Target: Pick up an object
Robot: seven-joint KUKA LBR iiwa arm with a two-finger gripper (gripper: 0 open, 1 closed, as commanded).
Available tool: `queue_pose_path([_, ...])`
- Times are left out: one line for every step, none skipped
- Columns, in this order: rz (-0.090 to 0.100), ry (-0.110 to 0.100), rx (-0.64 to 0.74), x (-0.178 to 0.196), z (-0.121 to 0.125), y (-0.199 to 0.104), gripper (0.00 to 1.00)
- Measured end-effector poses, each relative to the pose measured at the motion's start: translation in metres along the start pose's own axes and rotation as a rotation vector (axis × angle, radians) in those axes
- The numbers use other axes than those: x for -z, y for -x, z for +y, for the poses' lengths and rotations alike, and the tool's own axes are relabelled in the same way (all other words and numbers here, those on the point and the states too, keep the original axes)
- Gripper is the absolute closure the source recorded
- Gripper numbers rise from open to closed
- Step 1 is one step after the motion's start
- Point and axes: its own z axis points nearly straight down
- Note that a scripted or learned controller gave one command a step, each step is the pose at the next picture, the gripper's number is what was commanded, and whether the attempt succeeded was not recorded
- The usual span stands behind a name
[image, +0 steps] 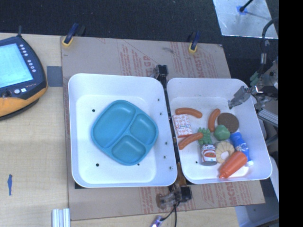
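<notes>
- Lying in the left bin: a blue divided plate.
- Right bin: toy sausages, can, carrot.
- Gripper, at the bin's upper right rim: finger spacing cannot be told.

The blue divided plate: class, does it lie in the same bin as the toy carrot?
No. The blue divided plate lies alone in the left bin, while the toy carrot lies in the right bin.
</notes>
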Motion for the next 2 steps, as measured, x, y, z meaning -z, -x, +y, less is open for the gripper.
queue_pose_path([-0.002, 0.003, 0.002, -0.186, 0.043, 0.016, 0.00])
queue_pose_path([-0.004, 0.003, 0.001, -0.176, 0.043, 0.018, 1.00])
